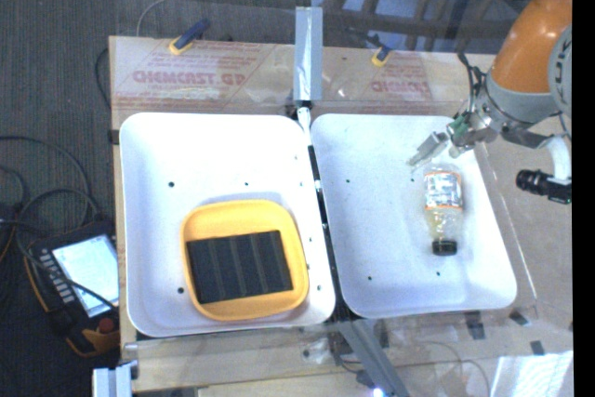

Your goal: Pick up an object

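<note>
In the left bin [149, 153] a yellow tray with a dark ribbed insert [244, 259] lies flat near the front. In the right bin [372, 200] a small clear bottle [442, 207] lies on its side, black cap toward the front. Just above it hovers the tool [437, 144], fingers spread apart, holding nothing.

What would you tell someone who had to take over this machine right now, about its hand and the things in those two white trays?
Hand: over the far side of the right bin, just above the bottle; nothing between its fingers that I can see, and whether they are open or shut is unclear.
Bottle: lying on its side in the right bin, dark cap toward the near edge.
Yellow tray with a dark slatted insert: lying in the left bin, near side.
Done: nothing lifted yet.
Left: close on an object, likely the bottle, and raise it.
</note>
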Controlling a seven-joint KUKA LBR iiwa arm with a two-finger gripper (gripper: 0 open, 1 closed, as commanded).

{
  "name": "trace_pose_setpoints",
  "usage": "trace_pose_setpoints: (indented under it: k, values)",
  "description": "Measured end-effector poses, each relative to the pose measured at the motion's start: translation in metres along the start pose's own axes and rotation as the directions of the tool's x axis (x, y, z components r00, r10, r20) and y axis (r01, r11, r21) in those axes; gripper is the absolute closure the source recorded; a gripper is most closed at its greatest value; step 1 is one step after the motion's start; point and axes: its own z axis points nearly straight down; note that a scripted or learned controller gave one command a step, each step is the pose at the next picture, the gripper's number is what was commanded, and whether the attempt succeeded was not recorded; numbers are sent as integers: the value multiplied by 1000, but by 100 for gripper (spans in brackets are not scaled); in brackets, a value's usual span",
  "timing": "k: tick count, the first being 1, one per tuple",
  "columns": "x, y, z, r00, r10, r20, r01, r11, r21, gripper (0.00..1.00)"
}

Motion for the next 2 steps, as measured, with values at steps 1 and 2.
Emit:
trace_pose_setpoints:
  k: [1,2]
  values:
    - [-4,-29,68,998,-60,3,60,998,-8,0]
    - [-3,-27,56,998,-61,4,61,998,-13,100]
